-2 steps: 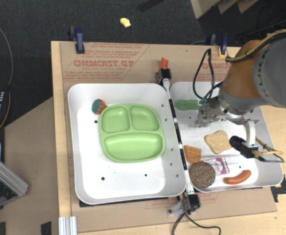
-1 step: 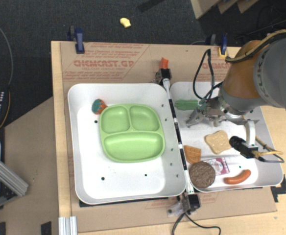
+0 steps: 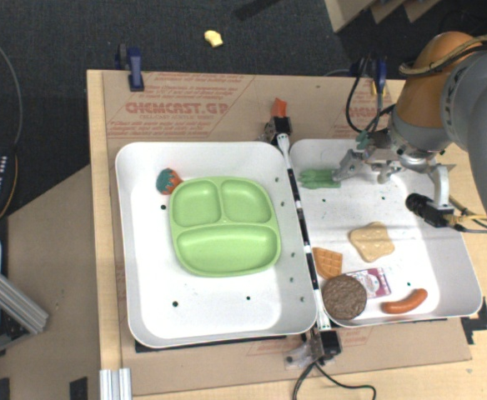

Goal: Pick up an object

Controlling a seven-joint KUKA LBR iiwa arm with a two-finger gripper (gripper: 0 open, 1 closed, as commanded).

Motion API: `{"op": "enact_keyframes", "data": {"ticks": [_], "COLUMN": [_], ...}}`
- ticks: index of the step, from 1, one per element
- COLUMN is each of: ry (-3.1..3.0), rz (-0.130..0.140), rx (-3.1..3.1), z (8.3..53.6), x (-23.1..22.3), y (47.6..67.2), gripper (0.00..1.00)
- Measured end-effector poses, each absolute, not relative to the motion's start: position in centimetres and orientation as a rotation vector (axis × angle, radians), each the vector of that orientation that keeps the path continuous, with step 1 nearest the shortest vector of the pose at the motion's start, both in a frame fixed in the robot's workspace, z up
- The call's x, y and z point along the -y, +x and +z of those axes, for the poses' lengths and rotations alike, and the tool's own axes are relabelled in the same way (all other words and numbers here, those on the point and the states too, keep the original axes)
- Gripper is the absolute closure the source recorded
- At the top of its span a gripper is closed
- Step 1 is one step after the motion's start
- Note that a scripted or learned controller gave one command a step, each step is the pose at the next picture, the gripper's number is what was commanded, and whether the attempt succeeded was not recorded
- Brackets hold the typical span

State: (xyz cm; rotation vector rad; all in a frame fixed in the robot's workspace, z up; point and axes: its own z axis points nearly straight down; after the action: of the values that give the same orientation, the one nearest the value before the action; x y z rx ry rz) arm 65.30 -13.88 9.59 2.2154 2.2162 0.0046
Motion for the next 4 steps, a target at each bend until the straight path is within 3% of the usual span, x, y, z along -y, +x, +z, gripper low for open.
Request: {"op": "enact_keyframes", "data": {"ticks": [1, 2, 3, 4], "ry": [2.225, 2.215, 2.221, 2.223], "rz": [-0.002, 0.004, -0.019, -0.023], "rx": [-2.221, -2.223, -2.239, -2.226], "z": [8.5, 8.5, 8.4, 8.4], "x": [12.1, 9.5, 12.3, 9.7], "y": [56.1, 59.3, 66.6, 66.4], "gripper": [0.0, 0.0, 0.0, 0.0]}}
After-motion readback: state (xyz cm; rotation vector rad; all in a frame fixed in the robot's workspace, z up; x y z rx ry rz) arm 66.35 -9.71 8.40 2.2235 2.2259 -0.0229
